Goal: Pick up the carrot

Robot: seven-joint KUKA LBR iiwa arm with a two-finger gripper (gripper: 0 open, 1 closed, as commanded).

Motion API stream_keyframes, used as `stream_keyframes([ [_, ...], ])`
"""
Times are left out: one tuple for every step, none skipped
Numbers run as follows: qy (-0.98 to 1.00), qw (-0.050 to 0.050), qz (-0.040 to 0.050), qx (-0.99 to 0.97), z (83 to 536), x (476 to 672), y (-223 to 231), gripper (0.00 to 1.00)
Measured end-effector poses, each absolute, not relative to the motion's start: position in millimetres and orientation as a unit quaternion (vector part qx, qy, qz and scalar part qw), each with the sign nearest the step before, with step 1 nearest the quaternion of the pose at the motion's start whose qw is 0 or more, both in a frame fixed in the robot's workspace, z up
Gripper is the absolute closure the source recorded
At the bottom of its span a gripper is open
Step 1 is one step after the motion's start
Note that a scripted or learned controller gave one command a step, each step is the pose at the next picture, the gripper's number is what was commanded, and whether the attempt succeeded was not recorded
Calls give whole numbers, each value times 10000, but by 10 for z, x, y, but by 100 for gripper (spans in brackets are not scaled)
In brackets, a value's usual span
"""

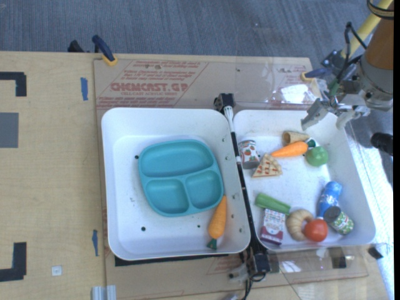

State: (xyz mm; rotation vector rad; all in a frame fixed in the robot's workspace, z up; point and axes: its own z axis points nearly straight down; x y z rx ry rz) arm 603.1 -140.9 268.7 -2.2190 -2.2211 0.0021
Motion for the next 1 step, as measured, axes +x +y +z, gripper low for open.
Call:
stream_keyframes([
  [-6821, 71, 45, -7313, 1469, 6208, -1427, 0],
])
